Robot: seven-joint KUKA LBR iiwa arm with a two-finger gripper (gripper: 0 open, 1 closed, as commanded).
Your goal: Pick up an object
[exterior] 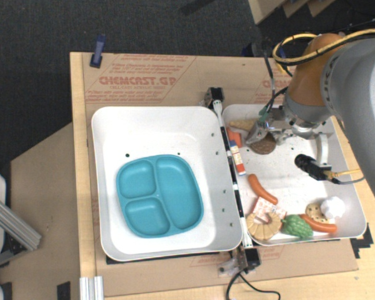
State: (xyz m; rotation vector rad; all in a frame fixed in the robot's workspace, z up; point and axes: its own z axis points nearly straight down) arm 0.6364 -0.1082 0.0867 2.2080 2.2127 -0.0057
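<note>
Right bin [287, 179]: gripper [267, 130] is low over the far-left part of it, arm [315, 74] coming in from the right edge of the bench [144, 80]. Gripper state: cannot tell, tip is dark and cluttered. Brown round object [263, 146] lies on the bin floor directly at the near side of the gripper tip, touching or almost touching it; not visibly gripped, cannot tell if it is lifted.

Other things in the right bin:
- tan piece [240, 125] at the far-left corner, just left of the gripper
- red-and-white tube [236, 158] along the left wall
- orange sausage [262, 189] mid-floor, near the left wall, well apart from the gripper
- tan wedge [264, 225] at the near-left corner
- green leafy piece [297, 226] just right of the wedge, along the near wall
- second orange piece [319, 224] beside the green one
- white lump [332, 206] by the near-right corner

Left bin [144, 130]: teal divided plate [160, 194], near the near wall, nothing on it.

Blue clip [98, 50] at the far-left corner of the bench.
</note>
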